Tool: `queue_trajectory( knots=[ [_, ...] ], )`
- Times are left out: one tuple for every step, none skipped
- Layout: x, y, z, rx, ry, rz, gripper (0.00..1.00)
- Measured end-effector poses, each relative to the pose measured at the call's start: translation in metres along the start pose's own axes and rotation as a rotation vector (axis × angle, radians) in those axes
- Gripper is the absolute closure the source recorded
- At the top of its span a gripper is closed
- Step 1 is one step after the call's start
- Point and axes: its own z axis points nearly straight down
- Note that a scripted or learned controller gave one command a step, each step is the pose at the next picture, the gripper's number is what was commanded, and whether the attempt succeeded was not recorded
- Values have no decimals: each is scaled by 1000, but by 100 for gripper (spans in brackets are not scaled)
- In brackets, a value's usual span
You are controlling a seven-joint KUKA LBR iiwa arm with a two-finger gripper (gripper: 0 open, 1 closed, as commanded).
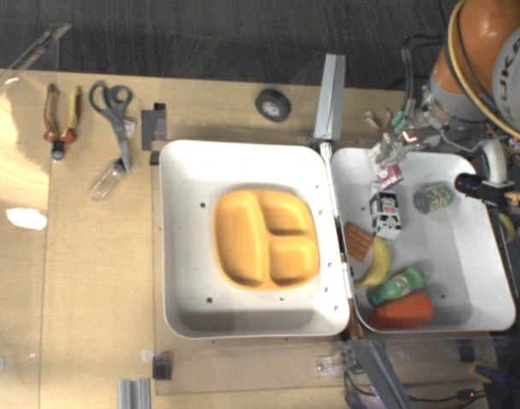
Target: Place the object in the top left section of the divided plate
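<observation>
While the yellow divided plate (266, 237) waits in the left white bin (183, 228), the jaws (388, 153), grip unreadable, hover over the right bin's far-left corner, toys lying nearer the camera.

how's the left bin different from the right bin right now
The left bin holds a yellow divided plate, lying flat at its middle; the right bin holds several small loose items, among them a banana, crowded along its left side. The left bin looks wider. Both are shallow and white.
</observation>
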Motion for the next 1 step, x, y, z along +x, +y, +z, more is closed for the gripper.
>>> queue_trajectory(
  knots=[
    [66,15,37,-5,-5,-95,100]
  ],
)
